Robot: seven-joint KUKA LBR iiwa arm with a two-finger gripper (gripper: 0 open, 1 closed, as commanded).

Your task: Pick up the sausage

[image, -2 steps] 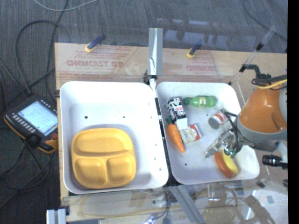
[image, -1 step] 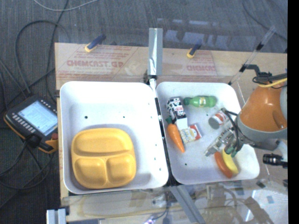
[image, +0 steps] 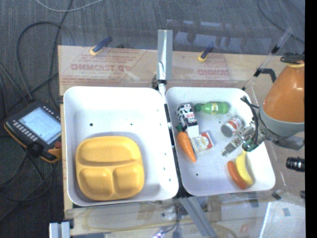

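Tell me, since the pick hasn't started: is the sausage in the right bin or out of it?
In. The sausage lies flat on the right bin floor near its front right corner, beside the banana.

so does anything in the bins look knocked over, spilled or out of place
Nothing stands out. The green bottle and the can lie on their sides in the right bin, but nothing has spilled. The sausage rests beside the banana, below the hand.
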